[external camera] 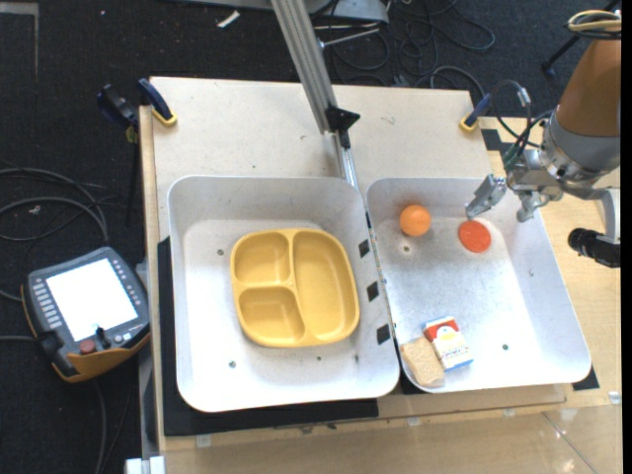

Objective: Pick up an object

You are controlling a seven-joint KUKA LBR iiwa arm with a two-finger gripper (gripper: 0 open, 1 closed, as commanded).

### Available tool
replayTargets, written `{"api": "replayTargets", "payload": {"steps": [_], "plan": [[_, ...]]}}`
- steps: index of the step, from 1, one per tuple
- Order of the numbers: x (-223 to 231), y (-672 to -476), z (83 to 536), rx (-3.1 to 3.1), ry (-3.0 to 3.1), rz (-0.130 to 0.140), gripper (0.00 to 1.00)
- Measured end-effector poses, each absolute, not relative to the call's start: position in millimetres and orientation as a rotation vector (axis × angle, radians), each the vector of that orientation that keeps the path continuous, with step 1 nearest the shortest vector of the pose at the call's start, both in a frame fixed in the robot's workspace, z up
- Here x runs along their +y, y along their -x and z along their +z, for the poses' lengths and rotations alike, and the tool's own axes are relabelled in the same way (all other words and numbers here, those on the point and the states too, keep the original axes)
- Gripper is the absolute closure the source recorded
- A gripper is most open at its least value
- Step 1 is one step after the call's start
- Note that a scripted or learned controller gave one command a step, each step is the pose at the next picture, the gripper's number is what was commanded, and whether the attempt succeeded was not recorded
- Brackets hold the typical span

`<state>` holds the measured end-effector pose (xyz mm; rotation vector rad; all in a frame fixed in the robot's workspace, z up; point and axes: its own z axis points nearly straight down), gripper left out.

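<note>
In the right bin point(538, 294) an orange ball point(415, 220) lies near the back left, and a red-orange round object point(475, 236) lies a little to its right. At the bin's front sit a small red, white and blue box point(449, 343) and a tan biscuit-like piece point(424, 362). My gripper point(506, 202) hangs over the bin's back right, just above and behind the red-orange object. Its two fingers are spread apart with nothing between them.
The left bin point(197, 363) holds a yellow three-compartment plate point(294, 286). A metal pole point(308, 52) slants up from between the bins. Clamps sit at the bench's back corners, and a teach pendant point(87, 309) lies on the floor to the left.
</note>
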<state>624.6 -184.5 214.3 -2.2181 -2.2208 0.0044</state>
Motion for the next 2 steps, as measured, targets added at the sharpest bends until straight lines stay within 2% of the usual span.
{"api": "replayTargets", "payload": {"steps": [1, 2], "plan": [[-182.2, -623.2, 171.1, -2.221, 2.218, 0.004, 0.0], [-177.1, -624.7, 107.6, -2.222, 2.215, 0.005, 0.0]]}}
